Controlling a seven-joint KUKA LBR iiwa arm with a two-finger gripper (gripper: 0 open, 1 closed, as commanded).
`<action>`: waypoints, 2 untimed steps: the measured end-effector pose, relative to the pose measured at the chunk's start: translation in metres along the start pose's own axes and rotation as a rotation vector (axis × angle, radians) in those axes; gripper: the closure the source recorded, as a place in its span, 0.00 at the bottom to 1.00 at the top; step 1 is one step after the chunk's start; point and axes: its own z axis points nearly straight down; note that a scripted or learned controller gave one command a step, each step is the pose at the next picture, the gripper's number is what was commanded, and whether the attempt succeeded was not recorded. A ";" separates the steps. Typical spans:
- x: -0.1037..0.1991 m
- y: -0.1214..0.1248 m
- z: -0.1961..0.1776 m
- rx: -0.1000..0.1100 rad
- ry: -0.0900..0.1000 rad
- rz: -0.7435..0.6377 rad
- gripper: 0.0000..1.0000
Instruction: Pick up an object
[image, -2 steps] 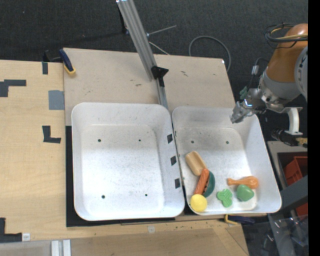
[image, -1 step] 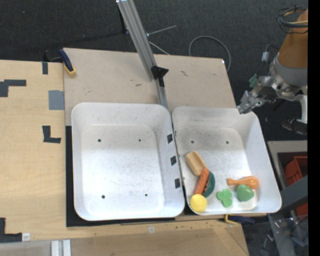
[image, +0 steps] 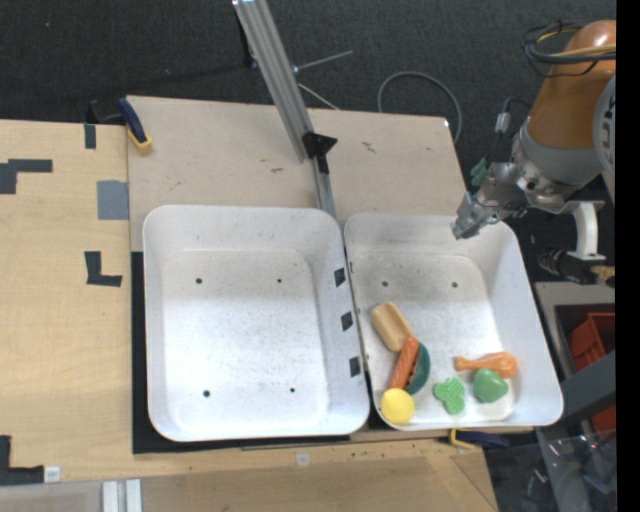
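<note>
Currently your claw (image: 468, 228) hovers over the right bin's (image: 520, 270) far corner; grip state cannot be told; toys (image: 405, 365) lie near its front edge.

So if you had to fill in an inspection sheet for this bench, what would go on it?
Surface: wooden bench bearing the left bin and right bin, side by side.
Job's things: all near the right bin's front: tan piece, orange carrot-like piece over a dark green one, yellow ball, two green pieces, orange piece.
Clutter: grey tape patches, a clamp.
Grippers: gripper over the right bin's far right corner, holding nothing visible.
Cables: thin loop behind the bench.
Surroundings: slanted metal rail, dark floor.
</note>
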 end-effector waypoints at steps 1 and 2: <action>0.056 -0.001 0.001 0.000 0.001 -0.002 1.00; 0.107 -0.010 0.016 0.002 0.000 -0.001 1.00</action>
